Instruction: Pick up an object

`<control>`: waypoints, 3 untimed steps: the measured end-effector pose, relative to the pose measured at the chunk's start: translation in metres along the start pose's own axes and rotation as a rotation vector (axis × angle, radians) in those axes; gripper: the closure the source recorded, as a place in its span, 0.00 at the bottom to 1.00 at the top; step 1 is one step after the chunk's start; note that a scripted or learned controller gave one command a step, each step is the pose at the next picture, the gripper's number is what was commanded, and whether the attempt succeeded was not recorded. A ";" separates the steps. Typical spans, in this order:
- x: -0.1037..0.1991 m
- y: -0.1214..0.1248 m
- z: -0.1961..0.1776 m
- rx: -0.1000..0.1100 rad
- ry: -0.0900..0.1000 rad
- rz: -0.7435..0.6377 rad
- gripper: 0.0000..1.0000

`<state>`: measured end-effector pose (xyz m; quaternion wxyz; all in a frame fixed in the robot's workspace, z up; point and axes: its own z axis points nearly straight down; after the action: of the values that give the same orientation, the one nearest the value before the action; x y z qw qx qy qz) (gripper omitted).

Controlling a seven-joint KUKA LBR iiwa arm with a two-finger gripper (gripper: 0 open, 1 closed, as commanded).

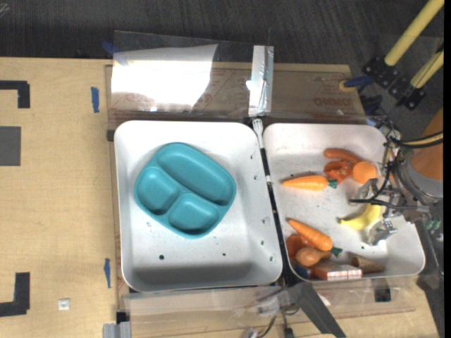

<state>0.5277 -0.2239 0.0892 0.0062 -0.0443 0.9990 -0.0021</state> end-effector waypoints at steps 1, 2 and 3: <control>-0.079 0.030 0.000 -0.001 0.013 0.319 0.00; -0.089 0.005 0.002 -0.006 0.005 0.365 0.00; -0.090 0.064 0.001 -0.004 0.003 0.265 0.00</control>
<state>0.6121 -0.1523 0.0890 0.0051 0.0880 0.9961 0.0005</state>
